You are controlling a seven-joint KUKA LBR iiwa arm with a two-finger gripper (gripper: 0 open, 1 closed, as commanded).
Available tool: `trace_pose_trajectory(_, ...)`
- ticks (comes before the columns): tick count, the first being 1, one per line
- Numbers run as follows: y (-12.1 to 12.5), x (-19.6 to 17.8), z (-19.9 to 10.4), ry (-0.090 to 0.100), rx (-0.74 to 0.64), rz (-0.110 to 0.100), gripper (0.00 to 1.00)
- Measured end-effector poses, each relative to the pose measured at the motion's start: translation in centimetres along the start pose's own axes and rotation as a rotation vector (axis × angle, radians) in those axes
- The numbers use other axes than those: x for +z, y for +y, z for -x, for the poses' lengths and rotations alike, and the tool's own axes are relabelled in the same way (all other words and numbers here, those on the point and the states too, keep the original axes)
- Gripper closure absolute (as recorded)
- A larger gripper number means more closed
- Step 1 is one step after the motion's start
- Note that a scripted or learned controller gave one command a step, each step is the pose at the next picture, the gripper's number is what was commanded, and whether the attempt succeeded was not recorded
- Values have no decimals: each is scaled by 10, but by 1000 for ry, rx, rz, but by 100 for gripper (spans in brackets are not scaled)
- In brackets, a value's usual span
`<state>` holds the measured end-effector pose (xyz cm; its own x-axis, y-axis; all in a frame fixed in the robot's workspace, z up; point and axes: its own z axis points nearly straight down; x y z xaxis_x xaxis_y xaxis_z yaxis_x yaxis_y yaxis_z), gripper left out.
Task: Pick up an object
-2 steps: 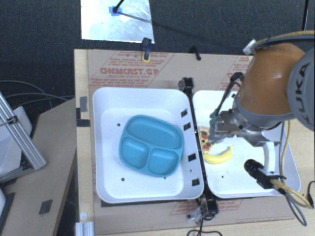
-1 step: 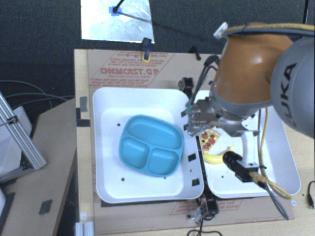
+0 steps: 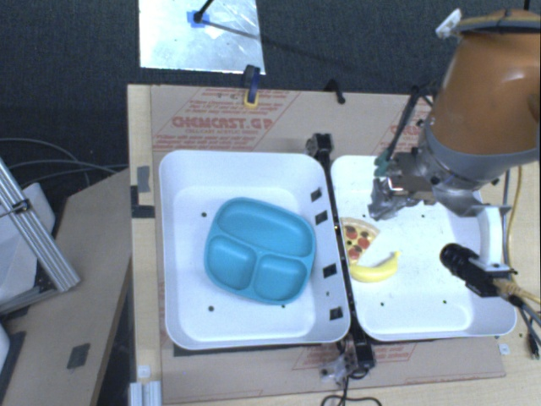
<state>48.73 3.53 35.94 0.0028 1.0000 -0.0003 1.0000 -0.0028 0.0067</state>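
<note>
A pizza slice (image 3: pixel 358 237) with red toppings lies at the left side of the right bin (image 3: pixel 423 311). A yellow banana (image 3: pixel 376 267) lies just below it. My gripper (image 3: pixel 382 207) hangs over the right bin's upper left part, slightly above and to the right of the pizza slice. Nothing shows between its tips. A blue three-compartment plate (image 3: pixel 259 249) rests in the middle of the left bin (image 3: pixel 194 311).
The grey arm with its orange band (image 3: pixel 494 74) covers the upper right of the right bin. A black part (image 3: pixel 467 268) of the arm juts over that bin's right side. Black clips (image 3: pixel 325 218) line the divider between the bins.
</note>
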Motion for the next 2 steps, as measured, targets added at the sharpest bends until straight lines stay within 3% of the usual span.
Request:
trace_pose_trajectory(1, -5, 164, -19, -1, -4, -22, 100)
trace_pose_trajectory(2, -3, 176, -55, 2, -9, -9, 100)
